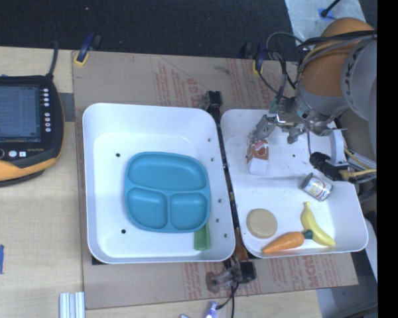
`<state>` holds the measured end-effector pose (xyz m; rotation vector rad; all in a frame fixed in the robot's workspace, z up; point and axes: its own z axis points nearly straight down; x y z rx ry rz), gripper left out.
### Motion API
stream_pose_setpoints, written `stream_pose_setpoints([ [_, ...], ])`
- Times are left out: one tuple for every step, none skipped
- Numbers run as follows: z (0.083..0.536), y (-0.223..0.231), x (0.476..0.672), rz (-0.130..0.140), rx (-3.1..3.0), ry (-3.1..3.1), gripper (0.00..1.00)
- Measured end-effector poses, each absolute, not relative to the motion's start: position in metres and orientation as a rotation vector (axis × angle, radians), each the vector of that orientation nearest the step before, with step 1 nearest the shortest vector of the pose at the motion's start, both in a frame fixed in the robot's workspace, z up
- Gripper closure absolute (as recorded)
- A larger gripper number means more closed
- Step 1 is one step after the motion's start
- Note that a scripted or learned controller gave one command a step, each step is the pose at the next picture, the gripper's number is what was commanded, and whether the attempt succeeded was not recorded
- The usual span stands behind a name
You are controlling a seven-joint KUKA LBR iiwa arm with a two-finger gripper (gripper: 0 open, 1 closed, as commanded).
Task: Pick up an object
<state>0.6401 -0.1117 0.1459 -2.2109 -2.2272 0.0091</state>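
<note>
Left bin (99,177): blue divided plate (166,191), green block (201,238). Right bin (348,240): carton (257,158), can (316,187), cookie (261,222), carrot (284,242), banana (316,226). Gripper (264,131) above carton; grip state impossible to tell.

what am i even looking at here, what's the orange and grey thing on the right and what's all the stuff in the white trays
The orange and grey thing is a robot arm reaching in from the right. One camera, fixed above the bench, looks down at a slant. The arm's gripper hangs over the right bin, just above a small brown and white carton; I cannot tell whether it has hold of it. That bin also holds a small tin can, a banana, a carrot and a round tan cookie. The left bin holds a blue divided plate and a green piece beside it. The screen device at far left is likely the arm's control pad.
</note>
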Motion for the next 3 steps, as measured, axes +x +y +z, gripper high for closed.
stream_pose_setpoints([
  [0.091,-0.108,0.656,0.01,-2.208,-2.228,0.0],
  [0.103,-0.108,0.656,0.011,-2.206,-2.231,1.0],
  [0.192,-0.042,0.584,0.006,-2.212,-2.228,1.0],
])
